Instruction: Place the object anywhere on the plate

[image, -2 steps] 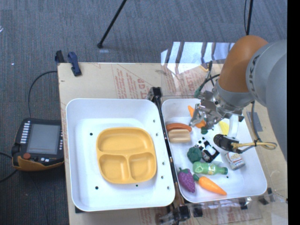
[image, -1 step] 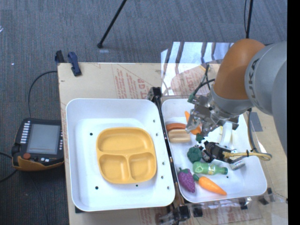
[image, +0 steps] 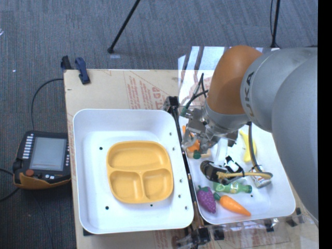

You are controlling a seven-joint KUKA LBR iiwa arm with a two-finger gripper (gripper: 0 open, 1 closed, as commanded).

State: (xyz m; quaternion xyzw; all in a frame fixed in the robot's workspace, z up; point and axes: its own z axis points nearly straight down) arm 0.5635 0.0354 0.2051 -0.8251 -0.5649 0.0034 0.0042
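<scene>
From my remote station, I am watching the arm's gripper [image: 203, 145] hovering low in the right bin [image: 282, 191], finger state beyond my telling, carrot [image: 234, 205], grapes [image: 206, 199] and banana [image: 248, 146] lying there, yellow plate [image: 139, 171] sitting in the left bin [image: 88, 139].

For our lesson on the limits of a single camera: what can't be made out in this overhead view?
- Gripper: the wrist hides its fingers, so its state is unclear.
- Right bin: the arm covers its far half.
- Small orange item beside the gripper: too small and half hidden to name.
- Handheld controller: screen unreadable.
</scene>
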